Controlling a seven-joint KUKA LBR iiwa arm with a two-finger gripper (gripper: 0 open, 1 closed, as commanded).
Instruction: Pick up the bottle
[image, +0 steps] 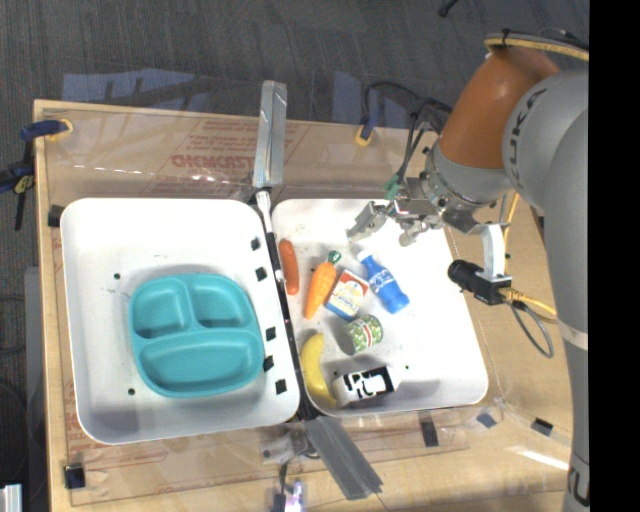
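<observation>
Camera view: your claw (392, 224) hangs open and empty over the right white bin (455, 330), just above the small blue plastic bottle (385, 284) lying among clutter, so approach steeply.

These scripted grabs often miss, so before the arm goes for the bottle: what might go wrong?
1. The blue bottle lies tilted, touching the small carton; the pincer may catch or shove the carton instead.
2. The carrot and green can crowd that side, so a nudge could scatter them.
3. A lying bottle may roll away.
</observation>
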